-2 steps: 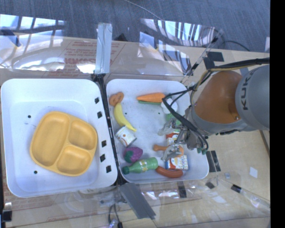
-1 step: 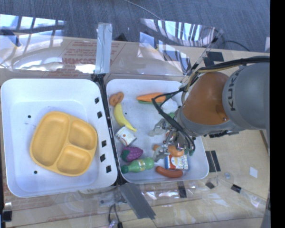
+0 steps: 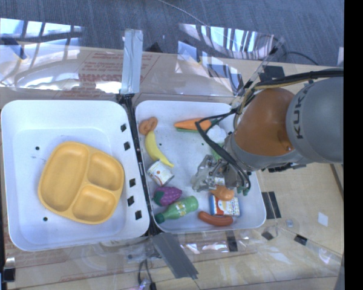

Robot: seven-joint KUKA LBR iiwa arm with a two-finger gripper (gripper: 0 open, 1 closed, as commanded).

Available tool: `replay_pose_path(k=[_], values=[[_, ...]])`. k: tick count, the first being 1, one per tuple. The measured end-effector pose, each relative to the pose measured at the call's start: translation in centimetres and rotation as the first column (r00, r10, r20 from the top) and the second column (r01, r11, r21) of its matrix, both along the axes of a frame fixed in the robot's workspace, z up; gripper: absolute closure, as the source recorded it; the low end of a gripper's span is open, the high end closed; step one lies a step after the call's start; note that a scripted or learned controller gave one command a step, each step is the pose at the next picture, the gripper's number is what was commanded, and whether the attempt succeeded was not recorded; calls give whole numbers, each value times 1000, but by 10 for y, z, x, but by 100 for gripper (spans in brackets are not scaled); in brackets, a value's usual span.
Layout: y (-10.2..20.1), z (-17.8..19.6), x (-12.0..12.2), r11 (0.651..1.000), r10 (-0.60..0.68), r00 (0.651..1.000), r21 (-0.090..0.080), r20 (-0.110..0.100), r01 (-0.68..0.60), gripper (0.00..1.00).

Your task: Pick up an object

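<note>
Two shallow white bins sit side by side on the bench. The left bin (image 3: 15, 162) holds a yellow divided tray (image 3: 80, 181) with three compartments, lying slightly turned near the bin's middle. The right bin (image 3: 169, 110) holds a scatter of toy food. A small orange-brown piece (image 3: 148, 125) lies at its far left, with a banana (image 3: 155, 148) just nearer than it, running down toward a small white can (image 3: 161, 173). Nearer again along the left wall lie a purple grape cluster (image 3: 168, 194) and a green bottle (image 3: 179, 208) on its side, close beside each other. A carrot (image 3: 190, 124) lies at the far side of the bin, near the middle. At the near right, a red sausage (image 3: 216, 219) lies along the near wall, with a small blue and white carton (image 3: 224, 206) just beyond it and an orange round piece (image 3: 224, 193) touching the carton's far edge. The grey arm (image 3: 317, 122) reaches in from the right, its orange band (image 3: 261, 125) above the wrist, and the gripper (image 3: 210, 174) hangs over the middle of the right bin, just left of the orange round piece and to the right of the white can. From this slanted view I cannot tell how wide the jaws stand, nor whether anything is between them; no object is clearly lifted off the bin floor.
</note>
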State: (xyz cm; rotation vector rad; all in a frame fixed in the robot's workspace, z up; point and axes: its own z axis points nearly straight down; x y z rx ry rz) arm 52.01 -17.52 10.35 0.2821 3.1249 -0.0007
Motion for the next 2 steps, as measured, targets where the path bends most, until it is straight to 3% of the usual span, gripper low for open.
replay_pose_path(k=[1,2], values=[[14,101,15,986,-168,986,0,4,168,100],[78,50,1,997,-72,997,3,-5,72,100]])
